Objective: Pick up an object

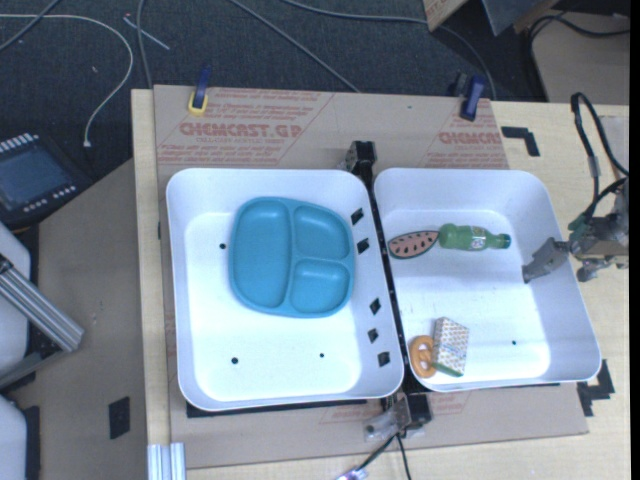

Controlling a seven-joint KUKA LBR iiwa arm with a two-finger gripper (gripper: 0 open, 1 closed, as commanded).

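Note:
The right bin (560, 353) holds a watermelon slice (412, 243) and a green bottle (474, 237) lying side by side near its back. A pretzel (423, 355) and a small patterned packet (451, 345) lie together at its front left. My gripper (548, 260) sits low over the bin's right wall, to the right of the bottle and apart from every object. Nothing shows between its tips.
The left bin (200, 348) holds a blue divided plate (292, 256). A row of black clips (372, 288) runs along the seam between the bins. Cables (598, 158) hang near the arm at the right edge. Cardboard lies under both bins.

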